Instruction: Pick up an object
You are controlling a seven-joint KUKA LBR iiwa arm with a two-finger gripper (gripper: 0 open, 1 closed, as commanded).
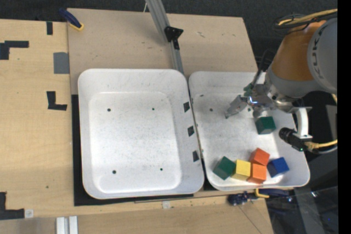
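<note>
Gripper (248,105) hangs over the right bin (211,134), jaws apart, nothing between them. A dark green cube (265,125) lies just beside it. Five blocks (250,166) crowd the near edge. The left bin (88,118) offers open floor.

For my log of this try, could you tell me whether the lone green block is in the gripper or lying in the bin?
Lying in the bin. The green block rests on the right bin floor, just below the gripper, not between its fingers.
</note>
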